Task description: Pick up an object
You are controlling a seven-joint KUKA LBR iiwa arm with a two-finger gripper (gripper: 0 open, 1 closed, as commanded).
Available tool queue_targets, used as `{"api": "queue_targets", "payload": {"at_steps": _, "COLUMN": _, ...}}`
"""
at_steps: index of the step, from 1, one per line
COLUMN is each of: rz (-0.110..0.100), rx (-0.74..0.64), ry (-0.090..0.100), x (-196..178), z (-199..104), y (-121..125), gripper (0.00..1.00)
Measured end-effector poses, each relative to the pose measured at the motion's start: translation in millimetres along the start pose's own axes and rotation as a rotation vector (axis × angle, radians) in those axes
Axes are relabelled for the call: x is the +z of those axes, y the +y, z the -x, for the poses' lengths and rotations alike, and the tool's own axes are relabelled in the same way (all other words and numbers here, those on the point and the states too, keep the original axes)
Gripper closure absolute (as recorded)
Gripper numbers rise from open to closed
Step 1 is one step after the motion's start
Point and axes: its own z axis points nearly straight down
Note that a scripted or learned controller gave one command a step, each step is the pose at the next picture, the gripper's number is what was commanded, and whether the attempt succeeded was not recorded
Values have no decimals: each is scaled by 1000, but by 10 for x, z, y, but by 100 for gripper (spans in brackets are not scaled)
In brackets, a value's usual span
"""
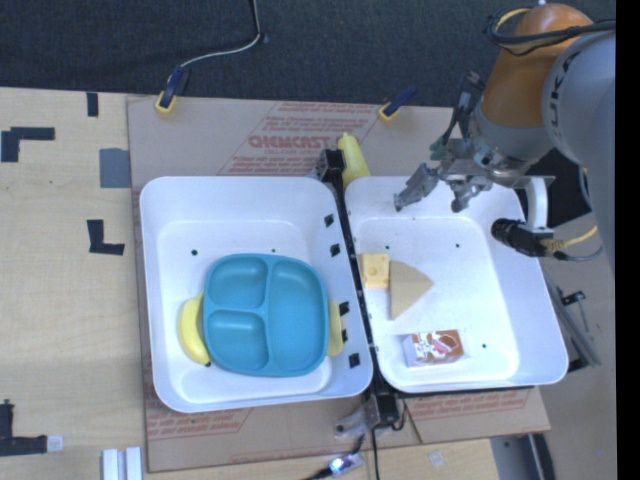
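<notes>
A tan wedge-shaped block [408,287] lies near the middle of the right shallow white bin [520,353], its point aimed toward the right wall. A small yellow square block [375,269] touches its left side, close to the divide between the bins. Nearer the front wall, apart from both, a flat red-and-white printed packet [435,347] lies on the bin floor.

The pincer [435,196] hangs over the back rim of this bin, well apart from all three objects, its two dark fingers [409,192] spread apart with nothing between them. The grey arm with its orange band [520,68] reaches in from the right.

In the left shallow white bin [165,223] a light-blue plastic compartment tray [266,314] lies flat, with a yellow banana-shaped toy [191,331] partly tucked under its left edge. Both bins rest on a brown cardboard sheet [280,138] on the table.
</notes>
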Motion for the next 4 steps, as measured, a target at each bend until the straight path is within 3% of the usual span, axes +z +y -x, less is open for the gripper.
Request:
{"api": "queue_targets", "payload": {"at_steps": 1, "rz": -1, "rx": -1, "ry": 0, "x": -97, "z": -5, "y": -1, "gripper": 100}}
{"api": "queue_targets", "payload": {"at_steps": 2, "rz": 10, "rx": -5, "ry": 1, "x": -1029, "z": -539, "y": 6, "gripper": 100}}
{"api": "queue_targets", "payload": {"at_steps": 3, "rz": 3, "rx": -5, "ry": 2, "x": -1438, "z": -992, "y": -563, "gripper": 100}}
{"api": "queue_targets", "payload": {"at_steps": 4, "rz": -6, "rx": -3, "ry": 0, "x": -1067, "z": -1413, "y": -1148, "gripper": 100}}
